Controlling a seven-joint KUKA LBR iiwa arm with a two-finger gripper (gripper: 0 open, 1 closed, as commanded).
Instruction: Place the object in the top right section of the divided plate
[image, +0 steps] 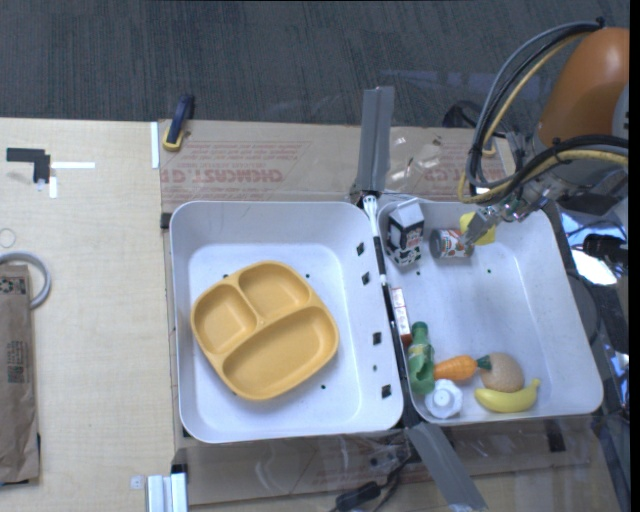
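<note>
The yellow divided plate (265, 328) lies in the left bin (200, 400), with two small sections at its upper left and one large section at its lower right. My gripper (487, 218) hangs over the back of the right bin (560, 300), just right of a small can (450, 244) lying on its side. A small yellow piece shows at the gripper's tip, touching or just above the can. A white and black carton (405, 230) stands left of the can.
At the front of the right bin lie a green bottle (419, 356), a carrot (455, 368), a tan roll (503, 372), a banana (507, 398) and a white cap (444, 400). The bins' shared wall (385, 300) runs between plate and gripper. Cables loop above the arm.
</note>
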